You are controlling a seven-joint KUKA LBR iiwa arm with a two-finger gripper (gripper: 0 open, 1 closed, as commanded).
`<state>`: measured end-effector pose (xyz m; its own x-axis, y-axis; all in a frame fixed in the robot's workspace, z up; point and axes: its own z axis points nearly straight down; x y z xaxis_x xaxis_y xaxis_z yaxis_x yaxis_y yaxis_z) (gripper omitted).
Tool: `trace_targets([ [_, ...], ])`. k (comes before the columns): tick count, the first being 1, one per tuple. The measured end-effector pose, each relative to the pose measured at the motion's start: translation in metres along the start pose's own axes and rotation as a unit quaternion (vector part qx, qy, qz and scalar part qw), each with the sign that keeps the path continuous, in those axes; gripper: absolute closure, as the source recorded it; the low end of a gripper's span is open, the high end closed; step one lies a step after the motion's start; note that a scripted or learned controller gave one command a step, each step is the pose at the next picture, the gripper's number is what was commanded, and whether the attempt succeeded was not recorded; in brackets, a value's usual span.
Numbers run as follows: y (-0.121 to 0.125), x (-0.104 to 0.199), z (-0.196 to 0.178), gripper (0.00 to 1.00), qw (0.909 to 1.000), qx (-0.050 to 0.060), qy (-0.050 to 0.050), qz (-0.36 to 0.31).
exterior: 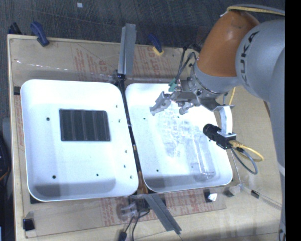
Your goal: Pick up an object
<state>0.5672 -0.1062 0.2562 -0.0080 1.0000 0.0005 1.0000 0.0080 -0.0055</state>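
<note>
Here, clear plastic object in right bin, just below hand.

robot lab — clamped bench, two white bins.

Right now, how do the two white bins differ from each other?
The left bin has a dark ribbed rectangular panel in its floor; the right bin holds pale, see-through objects instead. The gripper hangs over the right bin's back part, while nothing hangs over the left bin. Both are shallow, white, round-cornered, and sit side by side.
</note>
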Motion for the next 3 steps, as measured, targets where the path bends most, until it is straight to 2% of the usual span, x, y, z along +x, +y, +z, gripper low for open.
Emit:
trace_targets([
  [1,-0.012,0.006,0.007,0.00,0.9971,0.000,0.000,-0.076],
  [2,-0.045,0.027,-0.018,0.00,0.9952,0.001,0.000,0.098],
  [3,-0.035,-0.067,-0.031,0.00,0.9911,-0.002,-0.001,0.133],
])
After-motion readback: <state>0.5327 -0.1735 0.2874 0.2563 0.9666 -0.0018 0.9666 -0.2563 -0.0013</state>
